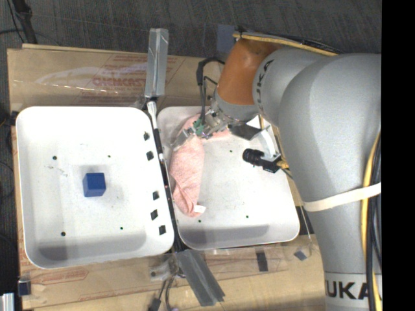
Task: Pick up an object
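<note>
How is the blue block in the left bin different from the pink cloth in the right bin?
The blue block is small, stiff and square; the pink cloth is bigger, soft and crumpled. The block stands alone mid-bin; the cloth lies along its bin's left wall, its top end under the gripper. Both rest on white bin floors.

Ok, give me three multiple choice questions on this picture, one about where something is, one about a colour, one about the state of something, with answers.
1. Where does the cube lie?
A. in the left bin
B. in the right bin
C. on the floor

2. What colour is the cloth?
A. green
B. pink
C. black

3. How does the cloth lie?
A. folded into a neat square
B. hanging over the bin's front wall
C. bunched lengthwise along the right bin's left side

Answers: 1 A, the cube sits on the floor of the left bin. 2 B, it is pale pink against the right bin. 3 C, it runs crumpled from the pincer toward the front.
</note>
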You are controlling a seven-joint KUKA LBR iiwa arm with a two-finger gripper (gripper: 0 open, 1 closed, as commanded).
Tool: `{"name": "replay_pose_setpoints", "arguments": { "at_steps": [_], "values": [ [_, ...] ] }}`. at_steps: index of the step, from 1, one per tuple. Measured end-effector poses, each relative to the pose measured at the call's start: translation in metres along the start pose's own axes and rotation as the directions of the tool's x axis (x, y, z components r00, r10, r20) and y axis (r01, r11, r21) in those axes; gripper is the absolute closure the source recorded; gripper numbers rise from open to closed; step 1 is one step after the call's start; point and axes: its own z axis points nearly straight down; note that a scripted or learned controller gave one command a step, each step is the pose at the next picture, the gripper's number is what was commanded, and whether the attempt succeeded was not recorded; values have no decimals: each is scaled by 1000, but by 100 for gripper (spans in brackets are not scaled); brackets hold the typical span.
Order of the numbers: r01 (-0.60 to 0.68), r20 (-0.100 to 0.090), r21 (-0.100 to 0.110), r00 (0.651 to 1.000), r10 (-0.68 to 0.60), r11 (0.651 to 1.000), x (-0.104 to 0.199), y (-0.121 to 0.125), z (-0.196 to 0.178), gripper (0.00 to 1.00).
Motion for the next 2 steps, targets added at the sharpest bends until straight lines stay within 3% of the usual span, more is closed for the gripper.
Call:
{"name": "replay_pose_setpoints", "arguments": {
  "at_steps": [2],
  "values": [
    [0, 0, 0, 1000, 0, 1000, 0, 0, 0, 0]
  ]
}}
